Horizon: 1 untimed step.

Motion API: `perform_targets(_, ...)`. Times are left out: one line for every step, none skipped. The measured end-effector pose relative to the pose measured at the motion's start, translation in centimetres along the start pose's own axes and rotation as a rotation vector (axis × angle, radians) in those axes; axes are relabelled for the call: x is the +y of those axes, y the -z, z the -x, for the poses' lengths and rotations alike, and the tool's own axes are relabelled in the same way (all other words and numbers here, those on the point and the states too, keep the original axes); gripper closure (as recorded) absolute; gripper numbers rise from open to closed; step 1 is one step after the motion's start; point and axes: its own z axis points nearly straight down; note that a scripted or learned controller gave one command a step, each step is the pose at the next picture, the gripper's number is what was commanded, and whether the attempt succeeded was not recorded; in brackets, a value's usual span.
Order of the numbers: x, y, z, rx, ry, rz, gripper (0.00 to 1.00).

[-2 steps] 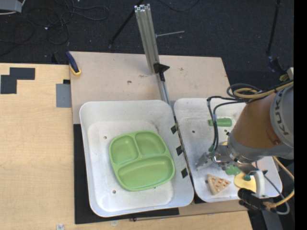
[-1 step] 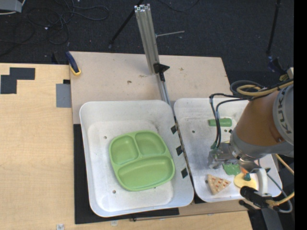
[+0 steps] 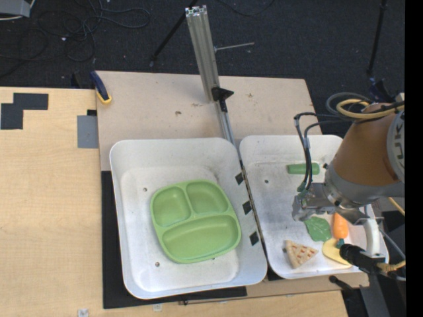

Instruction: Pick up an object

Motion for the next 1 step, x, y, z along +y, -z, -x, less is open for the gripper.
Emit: perform_targets(0.11, 4.62, 0.08, 0.0, 0.0, 0.0, 1.0)
